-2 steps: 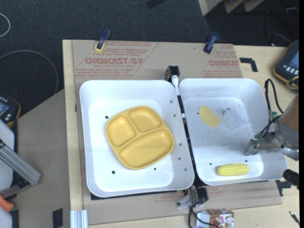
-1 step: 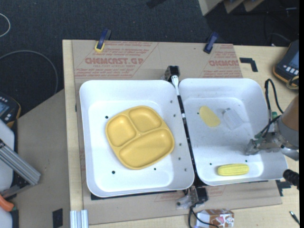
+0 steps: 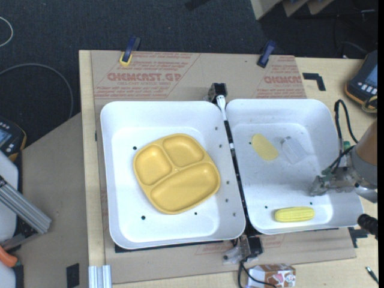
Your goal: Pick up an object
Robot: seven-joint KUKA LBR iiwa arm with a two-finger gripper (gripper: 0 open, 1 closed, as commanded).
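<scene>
Corn cob (image 3: 294,215) lies at six o'clock in the right bin (image 3: 240,161), just below the gripper (image 3: 319,188) (fingers' spread: cannot tell). Likely light, stiff, rounded plastic; may roll. Grip across its middle.

Both bins (image 3: 114,161) are white, with small black dots. The divided plate (image 3: 176,173) is plain yellow. The corn (image 3: 294,215) is yellow with fine ribs, and the flat oval piece (image 3: 264,147) is a duller yellow. The board (image 3: 198,74) is brown with red letters. The clamps (image 3: 128,51) are blue.
</scene>
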